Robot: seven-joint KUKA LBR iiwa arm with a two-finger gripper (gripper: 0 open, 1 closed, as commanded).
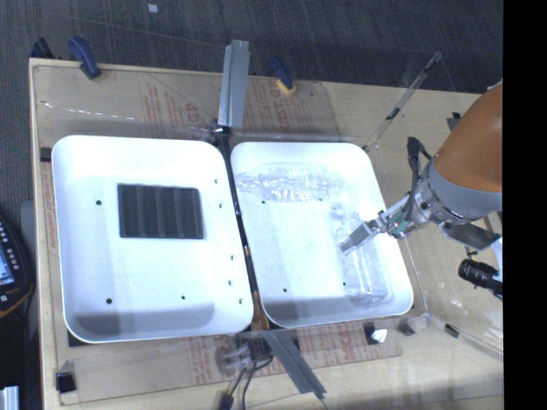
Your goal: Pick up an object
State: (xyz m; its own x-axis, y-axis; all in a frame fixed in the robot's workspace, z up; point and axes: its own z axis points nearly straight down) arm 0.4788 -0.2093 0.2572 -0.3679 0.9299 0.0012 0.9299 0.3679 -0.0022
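- The pincer (355,239) is seen over the right bin (282,310); its state cannot be told.
- A clear plastic thing (363,272) is seen in that bin.
- A dark ridged block (161,211) is held in the left bin (77,314).

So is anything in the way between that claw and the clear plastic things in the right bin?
Nothing visible blocks it. The gripper hangs over the right bin, right beside a clear plastic object along the bin's right side. Another clear piece lies near the bin's far edge, with bare white floor between.
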